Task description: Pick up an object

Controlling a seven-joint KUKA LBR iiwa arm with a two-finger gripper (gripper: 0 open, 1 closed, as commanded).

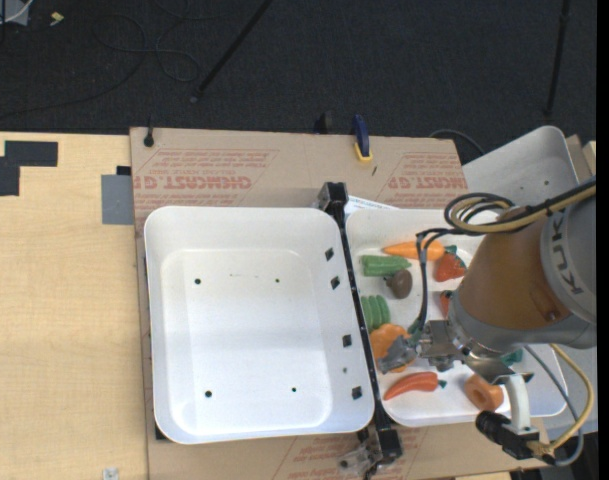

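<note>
The right bin (424,413) holds several small toy foods: a green pepper (381,265), an orange carrot (416,251), a brown piece (399,284), a green ridged piece (373,311), an orange piece (386,340), a red chili (412,384) and an orange lump (484,392). My gripper (416,348) is low in that bin, between the orange piece and the red chili. The bulky arm (519,278) hides the bin's right part and most of the gripper.
The left bin (174,268) lies beside the right one, with a black divider (346,298) between them. Both rest on a cardboard sheet (244,168). Cables (479,208) loop over the arm. A light wooden bench surface (54,318) lies to the left.
</note>
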